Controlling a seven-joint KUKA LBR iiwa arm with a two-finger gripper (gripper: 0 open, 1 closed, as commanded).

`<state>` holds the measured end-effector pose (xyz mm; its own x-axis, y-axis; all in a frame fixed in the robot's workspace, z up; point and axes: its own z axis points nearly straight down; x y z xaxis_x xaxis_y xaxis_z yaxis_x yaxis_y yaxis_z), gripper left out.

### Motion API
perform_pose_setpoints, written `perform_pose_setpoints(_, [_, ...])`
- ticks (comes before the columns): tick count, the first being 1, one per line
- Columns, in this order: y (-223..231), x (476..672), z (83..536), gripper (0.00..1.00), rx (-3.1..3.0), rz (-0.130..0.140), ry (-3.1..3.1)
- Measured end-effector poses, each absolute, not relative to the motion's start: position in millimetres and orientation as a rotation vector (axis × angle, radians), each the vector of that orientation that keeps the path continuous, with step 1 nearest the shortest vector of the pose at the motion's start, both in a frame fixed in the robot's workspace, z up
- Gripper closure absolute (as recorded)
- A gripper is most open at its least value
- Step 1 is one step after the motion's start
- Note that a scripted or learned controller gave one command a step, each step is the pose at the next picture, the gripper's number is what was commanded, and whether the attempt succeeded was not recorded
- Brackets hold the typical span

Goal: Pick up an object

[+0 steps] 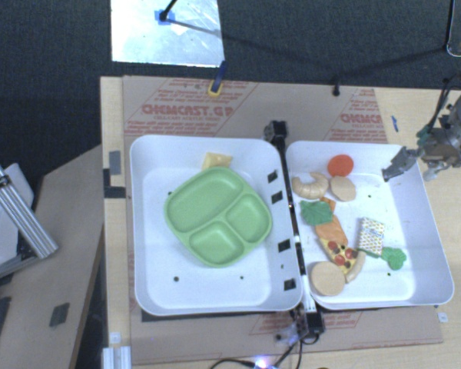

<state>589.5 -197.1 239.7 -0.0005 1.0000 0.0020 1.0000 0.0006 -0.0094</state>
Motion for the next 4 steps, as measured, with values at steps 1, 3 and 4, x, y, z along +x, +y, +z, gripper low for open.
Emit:
perform_pose_setpoints(1, [-196.6,591.9,246.5,0.00,-2.219,-0.001,-2.226])
perform_pose_setpoints(3, [-183.4,595.0,145.5,0.00,-2.216,0.001,-2.225])
perform_pose_setpoints(4, [-188.0,590.3,85.1,0.00,-2.218,0.003,-2.221])
